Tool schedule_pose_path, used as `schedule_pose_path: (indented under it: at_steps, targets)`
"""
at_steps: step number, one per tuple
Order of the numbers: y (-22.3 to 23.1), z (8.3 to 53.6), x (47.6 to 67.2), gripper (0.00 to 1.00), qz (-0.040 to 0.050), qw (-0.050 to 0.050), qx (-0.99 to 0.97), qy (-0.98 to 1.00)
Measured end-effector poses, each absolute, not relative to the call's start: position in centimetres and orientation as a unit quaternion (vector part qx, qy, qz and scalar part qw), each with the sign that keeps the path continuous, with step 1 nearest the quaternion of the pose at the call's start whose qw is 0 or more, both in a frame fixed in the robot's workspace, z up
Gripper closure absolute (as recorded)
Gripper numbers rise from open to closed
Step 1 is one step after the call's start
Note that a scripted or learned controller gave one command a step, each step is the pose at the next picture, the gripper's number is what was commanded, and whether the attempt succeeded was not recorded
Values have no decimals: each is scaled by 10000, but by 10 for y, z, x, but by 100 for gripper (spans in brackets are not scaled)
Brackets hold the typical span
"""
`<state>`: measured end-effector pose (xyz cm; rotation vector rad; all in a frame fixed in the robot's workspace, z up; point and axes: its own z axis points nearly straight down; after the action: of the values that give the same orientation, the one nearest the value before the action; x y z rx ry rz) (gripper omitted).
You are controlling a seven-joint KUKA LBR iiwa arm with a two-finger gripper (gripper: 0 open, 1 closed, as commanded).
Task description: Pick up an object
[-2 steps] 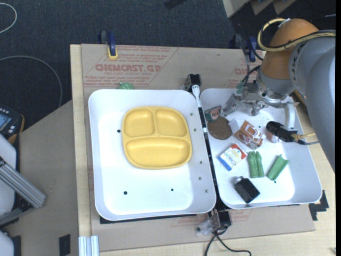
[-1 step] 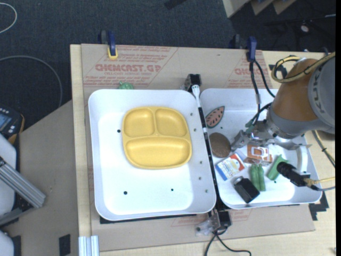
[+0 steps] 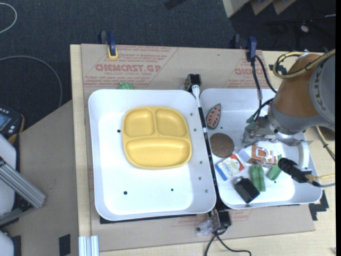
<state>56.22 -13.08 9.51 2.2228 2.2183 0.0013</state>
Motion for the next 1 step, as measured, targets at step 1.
schedule_pose_path:
  at_steps: [1]
  targets:
    - [-29, 294, 492, 100, 58, 36, 7036, 7105]
